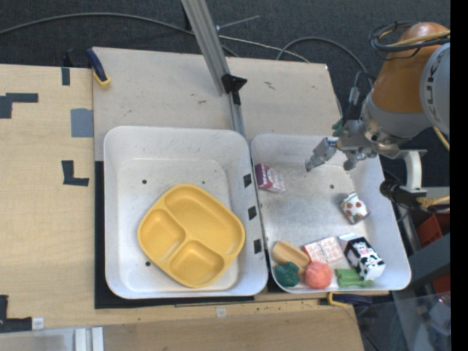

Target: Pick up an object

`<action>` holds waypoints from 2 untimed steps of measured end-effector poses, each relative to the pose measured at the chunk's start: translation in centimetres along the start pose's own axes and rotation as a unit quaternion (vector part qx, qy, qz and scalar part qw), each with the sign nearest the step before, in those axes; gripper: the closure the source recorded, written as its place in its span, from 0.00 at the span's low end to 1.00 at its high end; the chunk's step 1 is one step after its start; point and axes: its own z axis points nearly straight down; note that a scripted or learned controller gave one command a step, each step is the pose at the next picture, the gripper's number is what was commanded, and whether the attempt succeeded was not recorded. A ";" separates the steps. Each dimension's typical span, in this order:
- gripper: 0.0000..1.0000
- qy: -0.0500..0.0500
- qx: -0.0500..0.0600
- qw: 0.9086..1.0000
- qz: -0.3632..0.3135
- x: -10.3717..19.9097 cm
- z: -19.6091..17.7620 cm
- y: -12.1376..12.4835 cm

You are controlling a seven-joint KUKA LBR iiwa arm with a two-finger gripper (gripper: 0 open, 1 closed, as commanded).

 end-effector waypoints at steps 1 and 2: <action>0.00 0.000 0.000 1.000 0.000 0.0 0.0 0.0; 0.00 0.000 0.002 1.000 0.001 0.7 4.6 -0.3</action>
